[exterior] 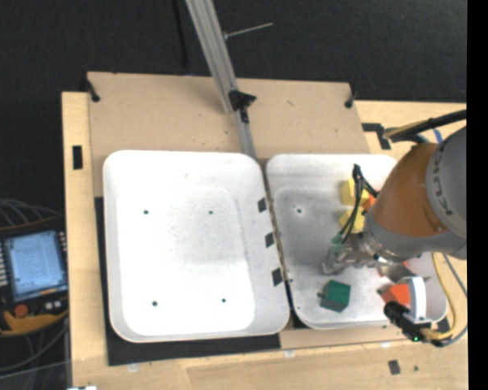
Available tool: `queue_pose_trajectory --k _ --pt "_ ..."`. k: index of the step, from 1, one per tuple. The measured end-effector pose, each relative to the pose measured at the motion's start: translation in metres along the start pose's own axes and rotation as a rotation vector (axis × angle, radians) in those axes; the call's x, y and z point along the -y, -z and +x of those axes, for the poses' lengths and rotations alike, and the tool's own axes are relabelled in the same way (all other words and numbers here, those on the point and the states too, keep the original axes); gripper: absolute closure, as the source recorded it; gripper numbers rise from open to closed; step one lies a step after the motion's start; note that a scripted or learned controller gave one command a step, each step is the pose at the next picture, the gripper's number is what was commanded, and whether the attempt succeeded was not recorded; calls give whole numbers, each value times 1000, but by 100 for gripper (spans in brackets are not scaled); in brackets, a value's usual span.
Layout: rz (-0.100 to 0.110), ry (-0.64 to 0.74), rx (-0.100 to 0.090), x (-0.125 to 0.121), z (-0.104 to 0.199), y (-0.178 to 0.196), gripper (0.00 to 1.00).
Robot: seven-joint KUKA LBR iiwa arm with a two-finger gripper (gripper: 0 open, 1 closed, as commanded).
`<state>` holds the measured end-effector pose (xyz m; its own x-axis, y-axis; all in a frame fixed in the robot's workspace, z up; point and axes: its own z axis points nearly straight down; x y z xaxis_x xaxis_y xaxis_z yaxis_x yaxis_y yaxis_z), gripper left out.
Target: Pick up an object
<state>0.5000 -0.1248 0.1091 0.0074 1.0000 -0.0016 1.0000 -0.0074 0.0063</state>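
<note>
Our claw (342,260) hangs low inside the right bin (301,218), just above the green block (335,295) as the camera sees it and very near it. We cannot tell how far open it is, and we see nothing gripped in it.

We take the green block as our mark and go left to right. Far to its left, off the counter (187,112), sits a handheld screen (28,266). Closer, but also left of the block, is the left bin (179,242). The block itself rests on the floor of the right bin. Above it and a little to the right, past the claw, lie some yellow pieces (348,192), partly crossed by cables. Right of the block is the arm (415,201) with its orange band.

We judge the pick as not yet made. The claw looks set over the block, which we take as the likely target. Closing on it and lifting are both left to do.
</note>
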Motion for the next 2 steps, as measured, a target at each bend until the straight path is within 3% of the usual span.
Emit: queue_pose_trajectory --k 2 --pt "-3 11 1 -10 0 105 100"
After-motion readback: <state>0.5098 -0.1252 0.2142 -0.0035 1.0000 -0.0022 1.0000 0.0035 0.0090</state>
